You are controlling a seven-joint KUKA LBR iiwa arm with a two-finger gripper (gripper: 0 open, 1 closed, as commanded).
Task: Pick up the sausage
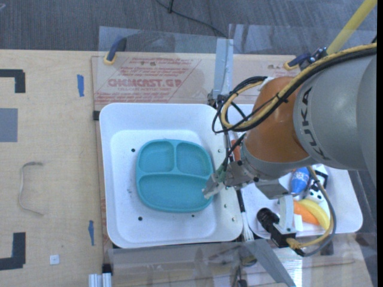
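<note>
Grey arm's gripper [212, 187] hangs over the right rim of the teal three-compartment plastic plate [173, 175] in the left white bin [119, 130], grip state & sausage location can't tell; pick apparently not done.

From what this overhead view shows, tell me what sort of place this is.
Probably a robotics lab test bench, not a kitchen: a wooden bench marked with tape, two white bins, a teal divided plate, and a cabled KUKA arm.

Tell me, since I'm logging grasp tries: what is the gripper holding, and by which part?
Cannot be told: the gripper sits at the teal plate's right rim.
</note>
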